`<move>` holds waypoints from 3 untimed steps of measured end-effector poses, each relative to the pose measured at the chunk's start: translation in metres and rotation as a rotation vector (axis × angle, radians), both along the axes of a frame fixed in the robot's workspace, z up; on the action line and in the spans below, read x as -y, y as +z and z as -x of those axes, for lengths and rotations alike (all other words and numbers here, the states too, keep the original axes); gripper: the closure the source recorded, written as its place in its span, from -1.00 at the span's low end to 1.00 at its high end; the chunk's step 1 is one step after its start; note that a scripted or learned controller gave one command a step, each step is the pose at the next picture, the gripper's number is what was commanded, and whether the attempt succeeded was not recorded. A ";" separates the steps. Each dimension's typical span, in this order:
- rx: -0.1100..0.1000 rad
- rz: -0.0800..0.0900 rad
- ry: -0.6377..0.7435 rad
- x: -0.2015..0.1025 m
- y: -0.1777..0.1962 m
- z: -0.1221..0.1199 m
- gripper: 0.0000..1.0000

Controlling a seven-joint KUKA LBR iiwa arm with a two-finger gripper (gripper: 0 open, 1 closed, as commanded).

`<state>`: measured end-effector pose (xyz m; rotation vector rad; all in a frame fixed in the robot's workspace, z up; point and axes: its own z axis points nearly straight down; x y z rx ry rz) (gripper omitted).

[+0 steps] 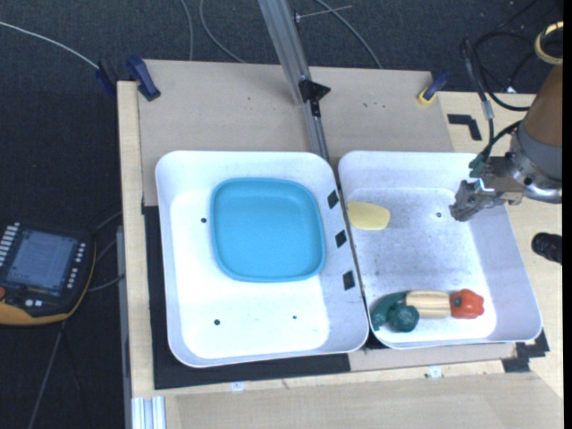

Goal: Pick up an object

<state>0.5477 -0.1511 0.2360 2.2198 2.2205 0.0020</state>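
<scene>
Camera view, from above at a slant.

Pincer (465, 206): grey, at the end of the arm (541, 141) reaching in from the right; poised over the upper right part of the right bin (420, 164), near its right wall. Nothing visible between the fingers; whether spread or pressed together, cannot tell.

Right bin, contents:
- Pale yellow object (368, 215), rounded, at the upper left, just beside the dividing wall; well apart from the pincer.
- Dark green object (395, 315), along the near wall, lower left.
- Tan cylinder (428, 304), lying flat, touching the green object on one end.
- Red object (466, 304), rounded, at the cylinder's other end.

Left bin (183, 266): shallow, white, holding a blue square plate (268, 229), rounded corners, upper centre.

Bench (223, 105): light wood board under both bins, blue clamp (143, 78) at the far left corner, yellow-and-blue clamp (433, 87) at the far right.

Floor, left of the bench: handheld control pendant (40, 269) with screen.
</scene>
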 end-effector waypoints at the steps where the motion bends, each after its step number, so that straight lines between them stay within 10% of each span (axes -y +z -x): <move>1: -0.002 -0.002 0.005 -0.056 -0.006 -0.025 1.00; 3: -0.001 -0.002 0.004 -0.150 0.008 -0.070 1.00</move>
